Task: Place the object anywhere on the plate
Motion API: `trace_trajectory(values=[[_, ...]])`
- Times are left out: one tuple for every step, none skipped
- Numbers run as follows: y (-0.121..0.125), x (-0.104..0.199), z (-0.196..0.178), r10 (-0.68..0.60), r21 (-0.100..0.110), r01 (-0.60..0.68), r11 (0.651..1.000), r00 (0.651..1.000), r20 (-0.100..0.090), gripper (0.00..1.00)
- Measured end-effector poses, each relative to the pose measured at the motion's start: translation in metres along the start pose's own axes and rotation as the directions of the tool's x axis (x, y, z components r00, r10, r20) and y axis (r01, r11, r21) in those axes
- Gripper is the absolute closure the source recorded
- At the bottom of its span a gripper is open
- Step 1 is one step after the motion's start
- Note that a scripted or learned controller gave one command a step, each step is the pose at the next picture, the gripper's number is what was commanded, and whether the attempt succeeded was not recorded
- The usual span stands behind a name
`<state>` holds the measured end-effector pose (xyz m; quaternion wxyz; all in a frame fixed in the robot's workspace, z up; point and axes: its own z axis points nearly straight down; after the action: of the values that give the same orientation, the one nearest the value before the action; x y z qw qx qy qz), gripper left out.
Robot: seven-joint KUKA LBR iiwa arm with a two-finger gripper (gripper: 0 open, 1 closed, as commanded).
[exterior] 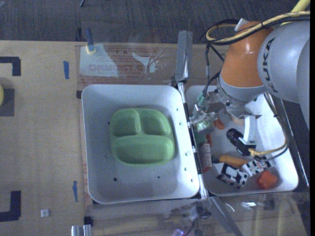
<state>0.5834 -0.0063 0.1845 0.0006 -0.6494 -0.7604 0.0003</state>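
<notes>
Gripper [203, 113] sits low over the near-left corner of the right bin [288, 177], tight against the wall it shares with the left bin [98, 181]. Can't tell if the claw is apart or together, the wrist blocks it. A small green item [202, 126] is right at the tip, probably the object, but I can't see it clamped and it's too small to read a long axis. The green plate [141, 136] lies mid left bin, straight across to the view's left, empty, with only the two bin rims between. Looks like lift, clear the rims, traverse left. Clutter close by: a brown tube [204, 156] lying along the wall just below, a small red bit [219, 124] beside, an orange stick [234, 159], a black-and-white piece [231, 175] and a red lump [267, 180] further off.
</notes>
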Motion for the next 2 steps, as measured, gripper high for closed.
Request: trace_trajectory(values=[[0.013, 0.078, -0.053, -0.089, -0.003, 0.089, 0.996, 0.996, 0.000, 1.00], [0.043, 0.059, -0.101, -0.077, -0.004, 0.077, 0.997, 0.997, 0.002, 1.00]])
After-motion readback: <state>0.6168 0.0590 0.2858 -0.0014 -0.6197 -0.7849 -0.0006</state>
